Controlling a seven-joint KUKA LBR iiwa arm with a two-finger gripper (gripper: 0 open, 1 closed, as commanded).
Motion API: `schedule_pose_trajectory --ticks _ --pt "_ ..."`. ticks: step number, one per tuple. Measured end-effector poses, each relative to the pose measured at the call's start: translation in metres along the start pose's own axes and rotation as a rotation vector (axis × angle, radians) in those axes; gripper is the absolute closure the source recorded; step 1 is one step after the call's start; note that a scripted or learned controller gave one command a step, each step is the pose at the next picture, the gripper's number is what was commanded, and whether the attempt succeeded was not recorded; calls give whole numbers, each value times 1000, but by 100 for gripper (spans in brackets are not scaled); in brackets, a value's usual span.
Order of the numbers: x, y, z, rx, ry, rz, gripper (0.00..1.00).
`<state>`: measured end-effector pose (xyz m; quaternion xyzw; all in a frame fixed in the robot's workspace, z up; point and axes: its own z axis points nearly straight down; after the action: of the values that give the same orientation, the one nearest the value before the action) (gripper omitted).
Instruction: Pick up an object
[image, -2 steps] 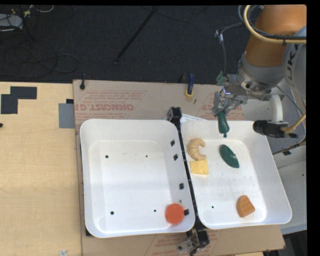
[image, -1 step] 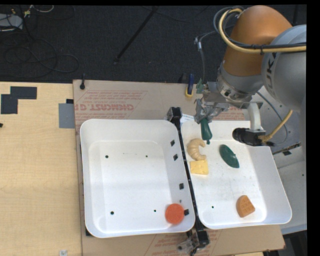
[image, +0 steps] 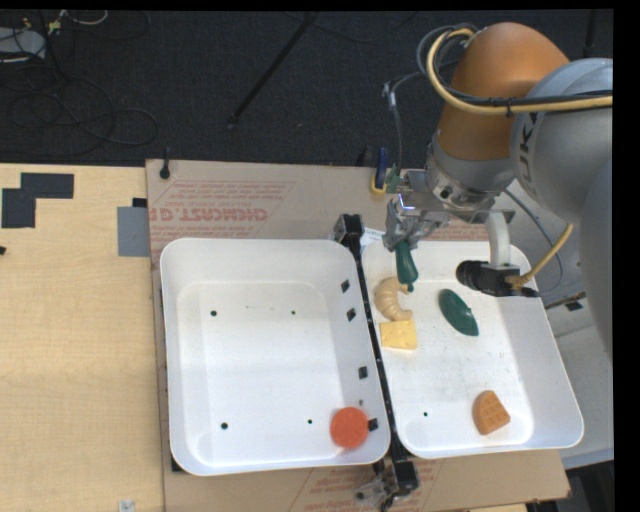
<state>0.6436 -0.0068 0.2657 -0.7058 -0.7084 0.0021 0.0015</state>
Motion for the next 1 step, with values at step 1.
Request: schedule_pose_trajectory --ticks 1 --pt "14 0 -22 -3 1 2 100"
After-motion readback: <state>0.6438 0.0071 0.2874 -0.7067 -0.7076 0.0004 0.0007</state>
